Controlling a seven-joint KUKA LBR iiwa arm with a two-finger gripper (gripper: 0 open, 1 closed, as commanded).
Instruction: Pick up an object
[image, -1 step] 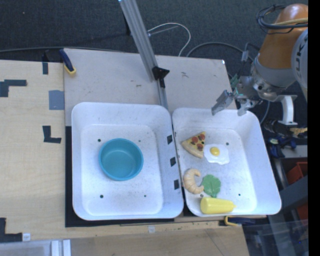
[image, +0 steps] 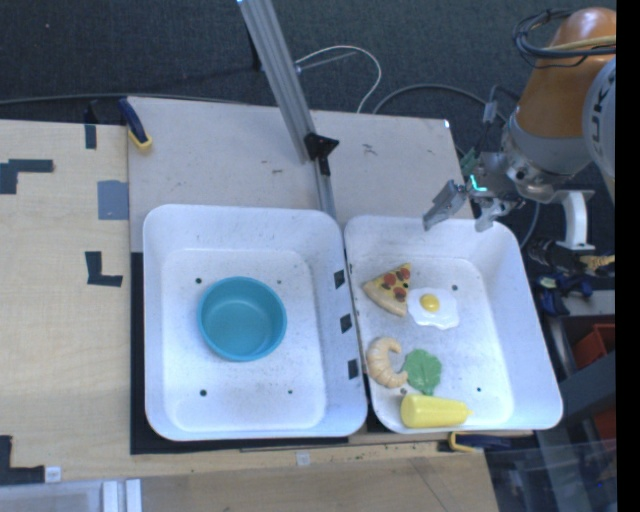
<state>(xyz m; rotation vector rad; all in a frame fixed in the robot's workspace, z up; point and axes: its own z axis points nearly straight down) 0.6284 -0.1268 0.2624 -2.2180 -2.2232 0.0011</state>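
The right bin (image: 520, 330) holds a pizza slice (image: 389, 288), a fried egg (image: 434, 308), a croissant (image: 385, 362), a green leaf (image: 424, 371) and a yellow piece (image: 433, 410) near its front wall. My gripper (image: 462, 208) hangs above the bin's far right corner, well apart from all of them. Its two fingers (image: 441, 205) stand spread apart, with nothing between them. The left bin (image: 170, 300) holds a blue bowl (image: 242, 318).
A slanted metal pole (image: 290, 85) runs down to the ridge between the two bins. Cables (image: 350, 60) lie on the bench behind the bins. A yellow and blue clamp (image: 134, 125) sits at the bench's far left.
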